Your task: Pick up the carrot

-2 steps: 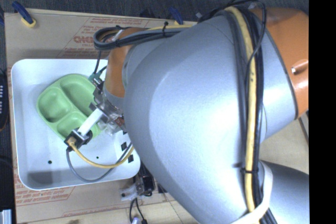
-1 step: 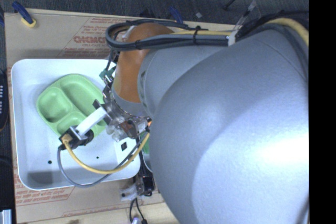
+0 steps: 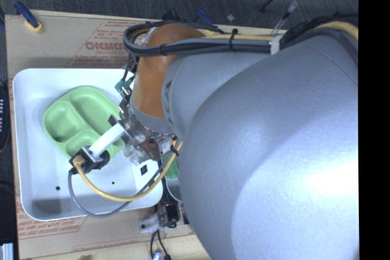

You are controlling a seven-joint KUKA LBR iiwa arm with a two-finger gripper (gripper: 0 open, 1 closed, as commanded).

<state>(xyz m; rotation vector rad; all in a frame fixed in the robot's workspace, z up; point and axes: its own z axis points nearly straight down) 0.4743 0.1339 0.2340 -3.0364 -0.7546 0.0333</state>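
My arm's grey bulk covers the right half of the camera view, and its orange band (image 3: 159, 73) sits over the divide between the two bins. Below the band, the gripper (image 3: 141, 146) hangs low over the right edge of the left bin (image 3: 30, 131), seen from behind its wrist plate. A white bracket with a black plug (image 3: 92, 156) sticks out of the wrist to the left. The arm hides whatever lies beneath the gripper.
A light green divided plate (image 3: 76, 119) lies in the left bin, just left of the wrist. A yellow cable (image 3: 116, 195) loops from the plug across the bin floor. A small green patch (image 3: 173, 168) peeks out under the arm. Blue clamps (image 3: 27, 15) hold the cardboard bench edge.
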